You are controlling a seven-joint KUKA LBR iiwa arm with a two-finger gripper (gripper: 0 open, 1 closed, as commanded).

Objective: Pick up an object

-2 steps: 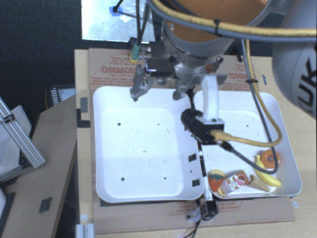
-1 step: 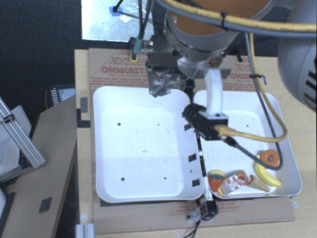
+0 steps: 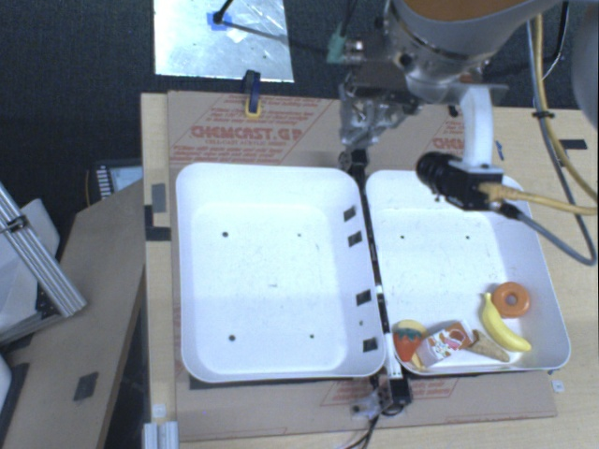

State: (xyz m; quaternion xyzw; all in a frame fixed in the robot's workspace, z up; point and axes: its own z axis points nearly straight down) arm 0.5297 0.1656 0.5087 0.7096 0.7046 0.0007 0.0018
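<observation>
Several toy food items lie along the near edge of the right bin (image 3: 524, 251): a yellow banana (image 3: 500, 325), an orange donut-like ring (image 3: 511, 298), a red and orange fruit (image 3: 409, 340), a white and red packet (image 3: 444, 342) and a tan cone-shaped piece (image 3: 489, 349). My gripper (image 3: 359, 135) hangs high over the far end of the divider between the two bins, far from these items. Nothing shows between its fingers.
The left bin (image 3: 271, 269) lies beside the right bin on a cardboard sheet (image 3: 243, 124). A black cylinder with yellow cables (image 3: 459, 183) sticks out over the right bin's far edge. A shiny metal plate (image 3: 223, 26) lies behind the bench.
</observation>
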